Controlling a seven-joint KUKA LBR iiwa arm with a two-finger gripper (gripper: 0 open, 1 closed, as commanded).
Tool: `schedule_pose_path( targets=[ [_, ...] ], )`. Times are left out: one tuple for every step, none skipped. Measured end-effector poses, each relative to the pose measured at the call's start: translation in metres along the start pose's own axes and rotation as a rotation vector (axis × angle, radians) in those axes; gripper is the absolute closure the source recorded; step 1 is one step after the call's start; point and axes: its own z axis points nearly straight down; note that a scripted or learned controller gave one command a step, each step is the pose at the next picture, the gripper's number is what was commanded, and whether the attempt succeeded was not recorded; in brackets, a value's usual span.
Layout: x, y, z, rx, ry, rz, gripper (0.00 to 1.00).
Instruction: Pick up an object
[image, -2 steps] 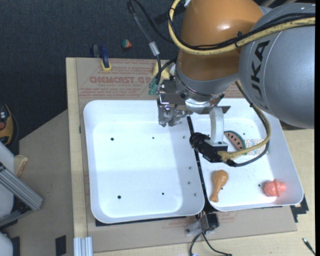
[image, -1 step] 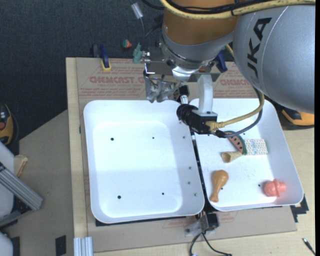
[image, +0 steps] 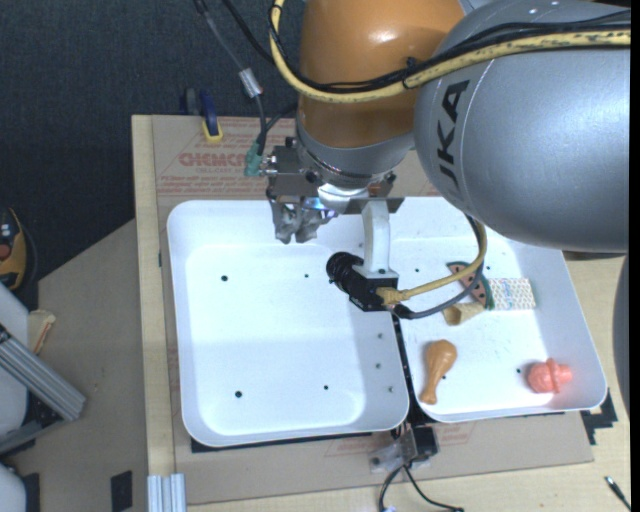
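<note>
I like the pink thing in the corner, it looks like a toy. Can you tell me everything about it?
The pink thing is small, rounded and lumpy, coral-pink, and looks like soft rubber or plastic; what it is meant to be is too small to tell. It lies on the floor of the right bin, in the near right corner, close to the rim. Nothing touches it. The tan chicken-leg toy lies apart from it toward the bins' divider, and the arm's hand is far off, over the left bin's back edge.
</note>
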Motion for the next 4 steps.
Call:
schedule_pose_path(
  targets=[
    [-0.012,-0.02,-0.026,-0.009,0.003,0.002,1.0],
    [-0.042,-0.055,-0.037,-0.005,0.002,0.003,1.0],
    [0.011,0.038,-0.145,-0.026,0.008,-0.004,1.0],
    [0.005,0.028,-0.049,0.003,-0.001,0.002,1.0]
  ],
)
